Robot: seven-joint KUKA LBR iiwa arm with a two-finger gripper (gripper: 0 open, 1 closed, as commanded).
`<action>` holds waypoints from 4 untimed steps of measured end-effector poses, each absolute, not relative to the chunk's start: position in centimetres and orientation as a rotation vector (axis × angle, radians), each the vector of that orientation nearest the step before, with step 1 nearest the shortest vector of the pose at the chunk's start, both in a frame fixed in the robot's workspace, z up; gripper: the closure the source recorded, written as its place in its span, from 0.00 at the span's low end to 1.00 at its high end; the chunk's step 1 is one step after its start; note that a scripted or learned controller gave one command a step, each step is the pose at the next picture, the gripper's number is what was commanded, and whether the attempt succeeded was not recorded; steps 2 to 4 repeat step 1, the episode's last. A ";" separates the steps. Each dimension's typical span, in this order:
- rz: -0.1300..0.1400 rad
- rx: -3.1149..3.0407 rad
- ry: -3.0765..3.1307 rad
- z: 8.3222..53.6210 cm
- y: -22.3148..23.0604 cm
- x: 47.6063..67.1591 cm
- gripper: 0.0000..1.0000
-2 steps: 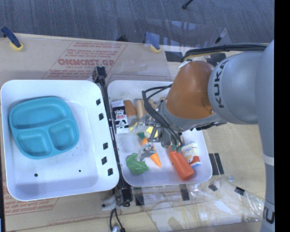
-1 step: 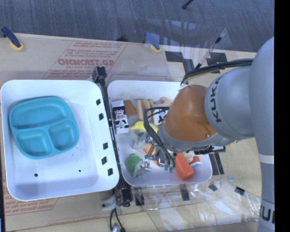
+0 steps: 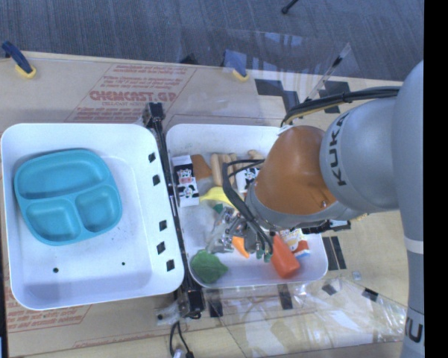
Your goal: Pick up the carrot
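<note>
From my station I see the arm [image 3: 358, 155] reaching in from the right and bent down over the right bin [image 3: 209, 134], its orange band [image 3: 294, 171] hanging above the clutter. The gripper [image 3: 242, 237] sits low among the items near the bin's front half, and I cannot tell how it is set, since the wrist hides most of it. The carrot [image 3: 284, 260] lies in the right bin near the front wall, just to the right of the gripper, tilted and resting on the bin floor; a smaller orange piece [image 3: 240, 245] shows right at the gripper. A green leafy item [image 3: 207, 266] lies in the front left corner of that bin, and a yellow item [image 3: 216, 196] sits further back. The left bin [image 3: 74, 282] bears a blue divided tray [image 3: 65, 194].
</note>
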State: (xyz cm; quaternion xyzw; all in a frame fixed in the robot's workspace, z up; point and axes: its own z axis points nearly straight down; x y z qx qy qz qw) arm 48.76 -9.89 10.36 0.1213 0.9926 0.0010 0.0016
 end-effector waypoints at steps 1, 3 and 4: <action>0.003 1.063 2.954 19.3 -4.8 47.8 1.00; 0.003 1.063 2.954 19.3 -4.8 47.8 1.00; 0.003 1.063 2.954 19.3 -4.8 47.8 1.00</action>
